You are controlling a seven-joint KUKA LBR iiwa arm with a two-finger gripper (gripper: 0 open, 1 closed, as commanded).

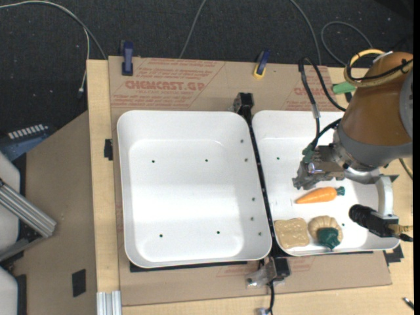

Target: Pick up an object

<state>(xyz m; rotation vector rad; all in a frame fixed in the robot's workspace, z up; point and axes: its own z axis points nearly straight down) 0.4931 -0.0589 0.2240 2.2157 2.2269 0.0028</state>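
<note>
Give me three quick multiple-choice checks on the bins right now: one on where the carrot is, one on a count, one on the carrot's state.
1. Where does the carrot lie?
A. in the left bin
B. in the right bin
C. on the bench outside the bins

2. How many things lie in the right bin?
A. one
B. three
C. five

3. What is the state of the carrot?
A. lying flat on the bin floor
B. standing on end
C. lifted clear above the bin

Answers:
1 B, it lies just below the pincer, right of the divide.
2 B, the carrot, a tan bread slice and a round tan-and-teal item.
3 A, it rests lengthwise, green top pointing right.
</note>
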